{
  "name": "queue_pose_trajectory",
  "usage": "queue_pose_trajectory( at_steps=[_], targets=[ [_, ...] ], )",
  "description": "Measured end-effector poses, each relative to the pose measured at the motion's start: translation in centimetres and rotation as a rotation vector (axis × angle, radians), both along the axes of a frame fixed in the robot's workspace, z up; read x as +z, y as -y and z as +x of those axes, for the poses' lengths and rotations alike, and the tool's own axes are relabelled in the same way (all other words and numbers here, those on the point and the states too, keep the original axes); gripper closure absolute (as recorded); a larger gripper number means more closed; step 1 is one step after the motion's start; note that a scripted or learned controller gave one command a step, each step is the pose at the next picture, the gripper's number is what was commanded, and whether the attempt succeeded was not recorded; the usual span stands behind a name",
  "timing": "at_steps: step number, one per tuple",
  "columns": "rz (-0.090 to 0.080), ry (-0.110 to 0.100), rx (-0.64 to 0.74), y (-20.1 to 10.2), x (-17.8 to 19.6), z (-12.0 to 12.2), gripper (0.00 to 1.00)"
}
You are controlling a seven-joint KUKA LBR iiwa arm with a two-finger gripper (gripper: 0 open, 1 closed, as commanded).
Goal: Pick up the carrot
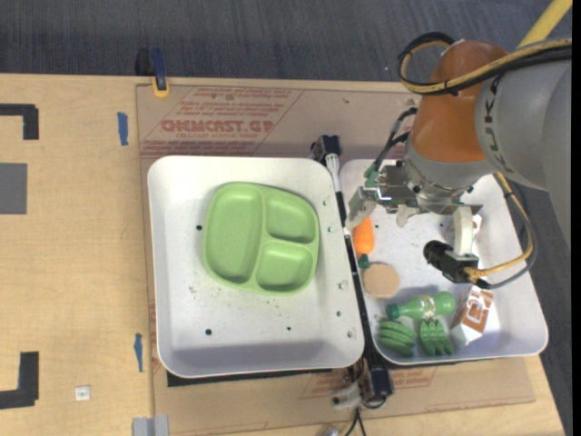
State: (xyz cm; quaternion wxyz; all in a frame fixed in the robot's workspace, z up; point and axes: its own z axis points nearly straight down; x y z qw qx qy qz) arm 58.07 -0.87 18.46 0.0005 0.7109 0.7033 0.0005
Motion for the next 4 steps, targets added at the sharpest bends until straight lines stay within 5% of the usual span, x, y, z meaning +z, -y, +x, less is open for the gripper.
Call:
queue_pose_trajectory(
  at_steps=[4],
  targets=[
    [0.0,0.0,0.0,0.02,0.0,0.0,0.0]
  ],
)
